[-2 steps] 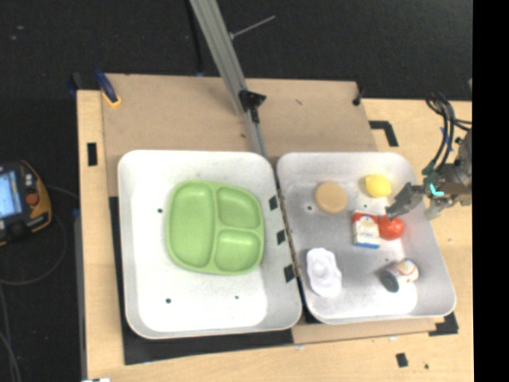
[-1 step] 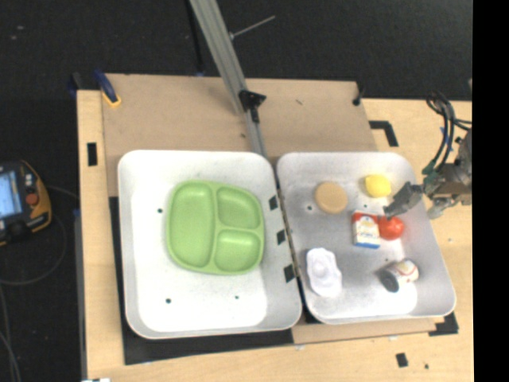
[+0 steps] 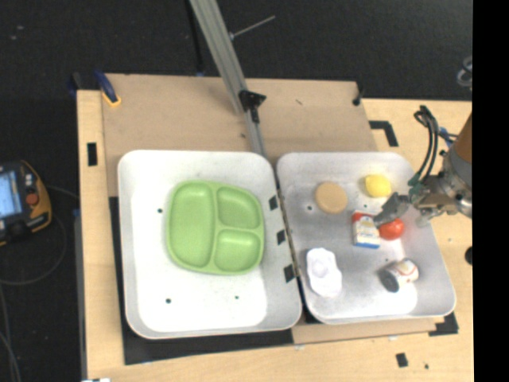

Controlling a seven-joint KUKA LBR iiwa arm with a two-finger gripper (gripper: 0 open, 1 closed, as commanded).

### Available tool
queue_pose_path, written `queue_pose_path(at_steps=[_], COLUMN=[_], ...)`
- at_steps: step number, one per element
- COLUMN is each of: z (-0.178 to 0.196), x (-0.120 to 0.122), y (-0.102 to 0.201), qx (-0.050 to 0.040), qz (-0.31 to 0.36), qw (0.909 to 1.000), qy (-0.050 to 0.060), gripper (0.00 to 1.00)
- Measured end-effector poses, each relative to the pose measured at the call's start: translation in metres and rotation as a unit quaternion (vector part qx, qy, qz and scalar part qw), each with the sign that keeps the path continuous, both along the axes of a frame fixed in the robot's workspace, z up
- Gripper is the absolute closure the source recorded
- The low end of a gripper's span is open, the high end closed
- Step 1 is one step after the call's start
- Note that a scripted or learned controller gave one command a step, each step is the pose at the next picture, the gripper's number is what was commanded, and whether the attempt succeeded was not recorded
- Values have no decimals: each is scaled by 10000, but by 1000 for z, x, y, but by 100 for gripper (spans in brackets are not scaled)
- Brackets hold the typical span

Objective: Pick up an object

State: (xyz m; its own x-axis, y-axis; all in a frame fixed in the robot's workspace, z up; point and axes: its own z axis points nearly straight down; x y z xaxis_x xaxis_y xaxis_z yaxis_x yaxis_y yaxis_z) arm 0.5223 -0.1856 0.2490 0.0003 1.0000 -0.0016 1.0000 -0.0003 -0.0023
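Red round object [image 3: 390, 230], the likeliest pick, lay directly under the end effector [image 3: 395, 208] in the right white bin [image 3: 425, 293], touching a small red-white-blue carton [image 3: 365, 232] on its far side. End effector finger state: could not tell from this view. Risk: carton sat so close that a descent could nudge it or trap both items, or the round piece could roll free. Same bin held a yellow ball [image 3: 377, 185], tan disc [image 3: 331, 197], white crumpled item [image 3: 322, 270] and grey-white piece [image 3: 397, 274]. Left white bin [image 3: 143, 293], well away, held a green divided plastic tray [image 3: 215, 228].
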Motion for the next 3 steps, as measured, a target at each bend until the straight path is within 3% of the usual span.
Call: queue_pose_path(at_steps=[2, 3], z=[-115, -101], x=[-14, -11], y=[-8, -9], qx=[5, -4], qz=[-3, -18], qw=[10000, 10000], qy=[3, -39], gripper=[0, 100])
